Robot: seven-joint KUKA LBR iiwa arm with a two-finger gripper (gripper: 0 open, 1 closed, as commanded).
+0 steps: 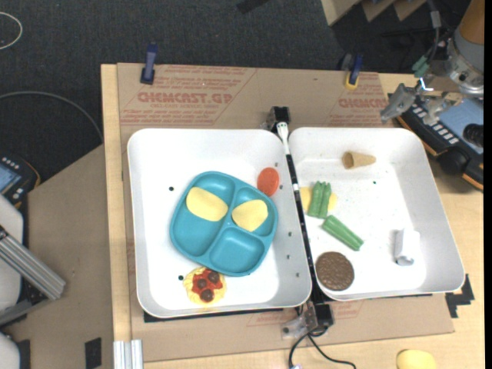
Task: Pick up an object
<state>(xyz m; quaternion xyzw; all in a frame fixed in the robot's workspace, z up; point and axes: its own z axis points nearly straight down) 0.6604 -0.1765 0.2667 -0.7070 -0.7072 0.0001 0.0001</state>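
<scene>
My gripper [406, 100] hangs at the upper right, beyond the far right corner of the right bin [438, 206] and above the bench, with nothing seen in it. In the right bin lie a tan cone [358, 160], a green ridged piece [320, 197] over a yellow bit, a green pod [341, 232], a brown round disc [335, 270] and a small white block [405, 246]. The left bin [146, 206] holds a blue divided plate [219, 248] with two yellow pieces, an orange-red lump [268, 180] and a small pizza-like toy [204, 284].
The bins sit on a cardboard sheet [231, 91] held by a blue clamp [149, 64] and a yellow clamp [354, 71]. A yellow object [415, 358] lies off the bench at the bottom right. Dark equipment stands near the gripper at the right edge.
</scene>
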